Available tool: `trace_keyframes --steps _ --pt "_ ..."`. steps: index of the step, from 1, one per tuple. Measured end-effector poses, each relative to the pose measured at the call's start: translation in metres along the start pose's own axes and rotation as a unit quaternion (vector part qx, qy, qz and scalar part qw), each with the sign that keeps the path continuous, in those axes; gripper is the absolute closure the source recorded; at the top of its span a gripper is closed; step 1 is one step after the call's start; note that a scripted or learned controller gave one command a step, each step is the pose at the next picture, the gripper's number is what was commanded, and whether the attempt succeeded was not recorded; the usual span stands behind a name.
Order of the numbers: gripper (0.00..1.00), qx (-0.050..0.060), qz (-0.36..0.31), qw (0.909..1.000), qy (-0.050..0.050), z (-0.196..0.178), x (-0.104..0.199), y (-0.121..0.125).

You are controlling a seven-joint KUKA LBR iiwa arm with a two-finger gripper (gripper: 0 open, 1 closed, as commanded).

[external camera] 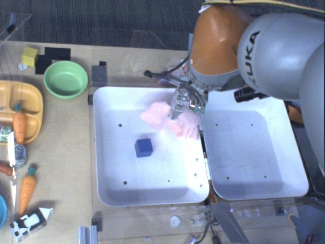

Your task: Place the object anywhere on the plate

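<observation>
My object is a small blue cube [143, 147] sitting flat on the floor of the left bin [109, 187], near its middle and well apart from every wall. The plate [161, 115] is pale pink, almost washed out against the white, and lies in the same bin toward its upper right, up and to the right of the cube and not touching it.

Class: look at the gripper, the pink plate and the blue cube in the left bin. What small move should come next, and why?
Probably shift the gripper toward the blue cube. The gripper hangs over the pink plate at the far side of the left bin, while the cube lies apart, on the bin floor nearer the camera, not yet on the plate.
</observation>
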State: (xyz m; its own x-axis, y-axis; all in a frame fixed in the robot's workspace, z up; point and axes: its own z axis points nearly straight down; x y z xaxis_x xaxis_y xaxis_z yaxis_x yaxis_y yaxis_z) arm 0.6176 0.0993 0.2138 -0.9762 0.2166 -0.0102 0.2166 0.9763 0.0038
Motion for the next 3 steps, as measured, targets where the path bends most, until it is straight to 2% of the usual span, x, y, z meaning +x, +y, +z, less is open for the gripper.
trace_keyframes --steps 1,2,3 --pt "1.00 0.000 0.146 0.9893 0.001 0.039 -0.020 0.079" --pt "1.00 -0.001 0.104 0.9946 0.001 0.021 0.018 0.137" --pt "1.00 0.001 0.056 0.9984 0.004 0.100 0.058 0.126"
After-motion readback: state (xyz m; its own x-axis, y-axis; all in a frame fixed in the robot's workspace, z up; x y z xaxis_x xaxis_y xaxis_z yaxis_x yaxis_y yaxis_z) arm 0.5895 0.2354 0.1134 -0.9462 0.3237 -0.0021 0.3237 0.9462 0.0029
